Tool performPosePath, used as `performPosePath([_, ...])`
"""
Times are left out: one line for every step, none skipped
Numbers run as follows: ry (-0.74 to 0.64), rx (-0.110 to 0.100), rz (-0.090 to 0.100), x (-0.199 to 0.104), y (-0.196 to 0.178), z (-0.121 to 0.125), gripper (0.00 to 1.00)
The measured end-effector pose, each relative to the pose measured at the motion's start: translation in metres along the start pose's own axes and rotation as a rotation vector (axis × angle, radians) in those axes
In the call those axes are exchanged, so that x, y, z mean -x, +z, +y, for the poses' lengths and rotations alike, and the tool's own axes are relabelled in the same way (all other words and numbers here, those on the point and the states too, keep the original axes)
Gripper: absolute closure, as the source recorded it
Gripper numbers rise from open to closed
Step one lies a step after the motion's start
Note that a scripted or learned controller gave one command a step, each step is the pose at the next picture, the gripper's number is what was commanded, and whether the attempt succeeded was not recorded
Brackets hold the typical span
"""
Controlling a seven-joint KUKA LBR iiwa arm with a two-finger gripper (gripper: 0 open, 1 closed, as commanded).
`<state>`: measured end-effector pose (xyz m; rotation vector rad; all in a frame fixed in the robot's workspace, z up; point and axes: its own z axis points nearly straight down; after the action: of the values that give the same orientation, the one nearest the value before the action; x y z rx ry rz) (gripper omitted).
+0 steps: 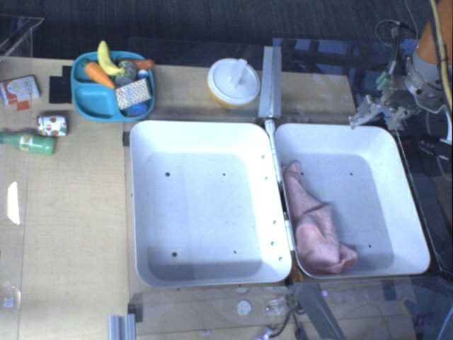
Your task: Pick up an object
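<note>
Item: pink cloth (316, 225), crumpled, lying in the right bin (396, 190). It sits against that bin's left wall, running from about mid-depth down to the near left corner, where it bunches into a thicker heap. The upper end is thin and flat, tapering to a small peak.

Handling, as judged: light, soft, limp; no risk of breakage. It will likely drape and sag when lifted, and a flat single layer may slip from a shallow pinch. Best hold: the thick folded mass at the near end, or the raised ridge along the middle, where the fabric stands proud of the bin floor. The bin wall just beside it crowds any approach from the left.

Gripper (379, 112): at the far right corner of the right bin, over its rim, well apart from the cloth. Whether the jaws are spread or closed cannot be told here; nothing is seen between them.

Left bin (205, 204): white, shallow, beside the right bin.

Tabletop (71, 225), other stock: blue tray (88, 101) of toy food, white lidded cup (233, 82), green bottle (28, 142).
</note>
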<state>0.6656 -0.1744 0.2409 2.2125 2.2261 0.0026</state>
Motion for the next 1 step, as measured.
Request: performPosePath([0.03,-0.003,0.001,-0.0039,0.1295,-0.0289,0.0])
